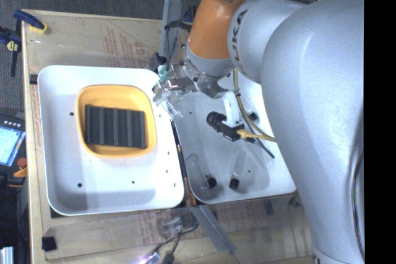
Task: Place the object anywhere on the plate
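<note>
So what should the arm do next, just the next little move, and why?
Probably slide left, toward the plate. The gripper sits over the seam between the two bins, while the yellow plate with its dark grid lies in the left bin. I can't tell whether it holds anything, so that wants checking first.

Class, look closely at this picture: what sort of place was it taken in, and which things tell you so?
Most likely a robotics lab or test bench. A large grey arm with an orange band reaches over two shallow white bins on a taped bench, and a yellow plate sits in the left bin.
</note>
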`<state>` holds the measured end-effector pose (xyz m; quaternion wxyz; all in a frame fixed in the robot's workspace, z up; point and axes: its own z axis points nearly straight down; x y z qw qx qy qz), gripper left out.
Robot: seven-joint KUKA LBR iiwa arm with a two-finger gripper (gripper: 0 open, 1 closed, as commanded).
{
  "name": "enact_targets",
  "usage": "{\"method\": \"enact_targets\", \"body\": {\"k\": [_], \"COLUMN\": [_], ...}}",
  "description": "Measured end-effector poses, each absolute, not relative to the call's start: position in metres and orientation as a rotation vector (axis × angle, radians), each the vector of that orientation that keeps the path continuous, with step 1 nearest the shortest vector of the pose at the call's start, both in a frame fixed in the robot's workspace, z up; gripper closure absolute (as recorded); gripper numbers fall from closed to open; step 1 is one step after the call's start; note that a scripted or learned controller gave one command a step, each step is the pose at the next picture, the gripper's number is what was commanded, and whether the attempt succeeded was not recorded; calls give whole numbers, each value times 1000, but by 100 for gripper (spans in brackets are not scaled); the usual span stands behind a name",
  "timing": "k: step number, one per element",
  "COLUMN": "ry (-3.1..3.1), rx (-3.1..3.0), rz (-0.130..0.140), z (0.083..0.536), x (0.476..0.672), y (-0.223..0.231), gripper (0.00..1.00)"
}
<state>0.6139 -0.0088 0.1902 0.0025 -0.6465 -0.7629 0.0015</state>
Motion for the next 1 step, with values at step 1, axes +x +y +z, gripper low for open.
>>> {"method": "enact_targets", "body": {"k": [1], "ry": [-2393], "rx": [-2028], "rz": [5], "z": [190], "x": [614], "y": [-9], "gripper": [0]}}
